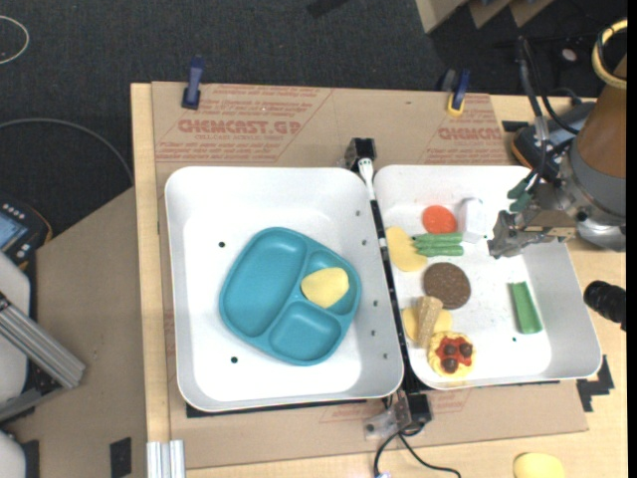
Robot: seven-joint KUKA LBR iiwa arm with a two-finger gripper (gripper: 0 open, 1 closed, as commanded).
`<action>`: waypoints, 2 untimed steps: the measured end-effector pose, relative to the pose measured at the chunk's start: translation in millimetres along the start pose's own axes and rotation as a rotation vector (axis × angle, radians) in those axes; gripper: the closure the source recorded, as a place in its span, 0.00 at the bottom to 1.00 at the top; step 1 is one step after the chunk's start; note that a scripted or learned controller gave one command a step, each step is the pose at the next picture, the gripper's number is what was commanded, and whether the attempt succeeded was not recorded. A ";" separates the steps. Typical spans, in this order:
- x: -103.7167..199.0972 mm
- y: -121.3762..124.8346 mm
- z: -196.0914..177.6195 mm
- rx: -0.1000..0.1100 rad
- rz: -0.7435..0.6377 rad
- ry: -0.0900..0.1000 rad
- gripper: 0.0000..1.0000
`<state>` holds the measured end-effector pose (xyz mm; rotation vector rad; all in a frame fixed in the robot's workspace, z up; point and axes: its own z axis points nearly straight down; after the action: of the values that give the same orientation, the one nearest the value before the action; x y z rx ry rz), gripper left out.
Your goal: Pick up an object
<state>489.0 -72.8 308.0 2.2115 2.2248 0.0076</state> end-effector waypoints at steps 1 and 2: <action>50.9 -11.8 87.0 0.017 0.002 0.003 1.00; 105.6 -7.4 -28.7 -0.007 -0.003 0.003 1.00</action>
<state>480.8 32.7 336.6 2.2062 2.2261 0.0191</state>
